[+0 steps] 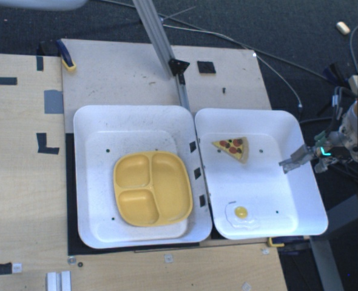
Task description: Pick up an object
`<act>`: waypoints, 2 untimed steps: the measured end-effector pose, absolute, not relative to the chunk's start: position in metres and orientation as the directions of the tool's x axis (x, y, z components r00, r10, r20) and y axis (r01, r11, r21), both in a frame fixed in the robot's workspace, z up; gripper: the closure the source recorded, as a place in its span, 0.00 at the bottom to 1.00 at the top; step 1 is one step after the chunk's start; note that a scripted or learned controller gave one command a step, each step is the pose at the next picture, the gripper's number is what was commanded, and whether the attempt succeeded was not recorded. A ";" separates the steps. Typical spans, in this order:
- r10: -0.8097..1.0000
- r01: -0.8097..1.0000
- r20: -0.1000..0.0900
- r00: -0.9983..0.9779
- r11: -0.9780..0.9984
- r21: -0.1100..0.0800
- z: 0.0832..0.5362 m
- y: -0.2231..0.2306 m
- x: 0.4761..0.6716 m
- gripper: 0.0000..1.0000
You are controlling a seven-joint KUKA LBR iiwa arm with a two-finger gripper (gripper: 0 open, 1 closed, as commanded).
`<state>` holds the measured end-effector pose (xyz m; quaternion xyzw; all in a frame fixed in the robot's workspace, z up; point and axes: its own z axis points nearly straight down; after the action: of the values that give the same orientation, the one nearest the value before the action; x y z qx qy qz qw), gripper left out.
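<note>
A: I see the gripper [301,157] at the right bin's [300,190] rim; I can't tell its state. The pizza slice [232,147] lies well to its left.

B: Risk?

A: 2 flat toys, pizza and fried egg [240,213]; I'd expect slipping.

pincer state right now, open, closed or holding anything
Pincer: cannot be told whether open or closed; it sits at the right bin's right rim, apart from the pizza slice and fried egg.

Two bins [136,117], one tray [152,188], one pizza slice [232,147], one egg [240,214]
</note>
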<state>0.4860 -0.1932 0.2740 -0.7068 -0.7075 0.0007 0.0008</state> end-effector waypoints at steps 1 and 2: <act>1.000 1.000 0.000 -0.001 0.001 -0.002 0.274 -0.193 0.486 0.00; 1.000 1.000 0.001 0.000 0.000 -0.006 0.222 -0.199 0.493 0.00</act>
<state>0.4935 -0.1990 0.2221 -0.7072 -0.7071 0.0017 0.0022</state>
